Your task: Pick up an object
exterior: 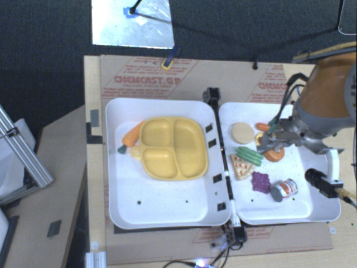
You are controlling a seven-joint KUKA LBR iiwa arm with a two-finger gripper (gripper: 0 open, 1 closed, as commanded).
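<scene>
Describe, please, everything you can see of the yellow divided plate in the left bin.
The yellow divided plate looks like smooth moulded plastic, a rounded square with three compartments, two above and one wide below. It lies flat, right side up, near the middle of the left bin. A toy carrot lies against its upper left edge.

"CHEMCAST GP" in red reads on the brown sheet [146, 76] under the bins, clear at upper left, partly seen again at upper right by the arm and mirrored faintly along the front edge; the small can [284, 189] has a red label, not legible.
</scene>
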